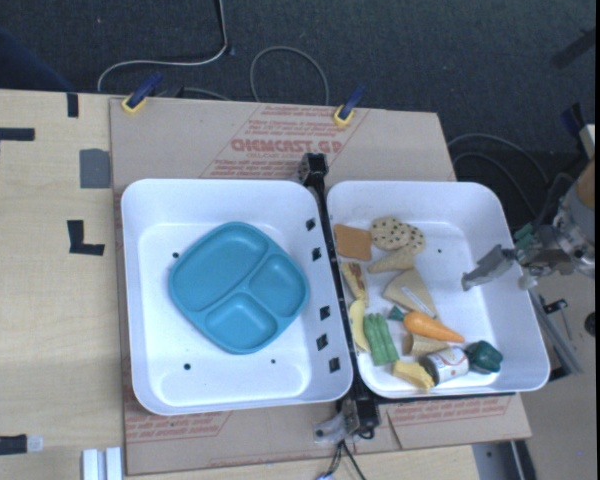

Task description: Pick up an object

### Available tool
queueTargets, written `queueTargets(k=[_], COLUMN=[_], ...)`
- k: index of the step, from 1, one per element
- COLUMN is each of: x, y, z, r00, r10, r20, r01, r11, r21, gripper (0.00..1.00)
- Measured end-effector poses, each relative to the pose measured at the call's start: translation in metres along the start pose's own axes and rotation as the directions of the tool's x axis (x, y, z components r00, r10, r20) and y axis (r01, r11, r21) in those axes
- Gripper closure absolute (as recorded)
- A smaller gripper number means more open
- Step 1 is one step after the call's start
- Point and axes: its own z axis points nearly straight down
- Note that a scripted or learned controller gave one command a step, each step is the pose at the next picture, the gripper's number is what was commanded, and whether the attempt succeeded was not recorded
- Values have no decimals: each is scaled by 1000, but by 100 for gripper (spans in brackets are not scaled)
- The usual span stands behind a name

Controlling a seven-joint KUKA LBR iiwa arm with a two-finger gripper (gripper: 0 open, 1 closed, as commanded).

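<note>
The right bin point(480, 206) holds a pile of toy food. In it are a brown cookie point(396, 233), an orange toast square point(352, 242), a tan sandwich wedge point(412, 291), an orange carrot point(432, 326), a green stick point(380, 338) and a yellow banana point(357, 320). A dark green piece point(484, 355) lies at the front right corner beside a white and red item point(450, 365). My gripper point(490, 266) hangs over the right side of this bin, to the right of the pile. Nothing shows in it.
The left bin point(145, 208) contains a blue divided plate point(239, 285). Both bins rest on a cardboard sheet point(280, 138) held by clamps at its far edge. Cables run across the dark floor behind. The grey arm point(570, 238) enters from the right.
</note>
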Motion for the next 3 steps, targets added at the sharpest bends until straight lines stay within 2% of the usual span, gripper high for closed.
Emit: queueTargets(k=[1,2,3], x=[60,101,88], y=[-13,79,9], z=[121,153,154], r00=[1000,1000,1000], r10=[-4,-5,3], r20=[-7,10,2], r01=[4,5,-3], r11=[1000,1000,1000], r21=[13,-15,-8], gripper=[0,0,0])
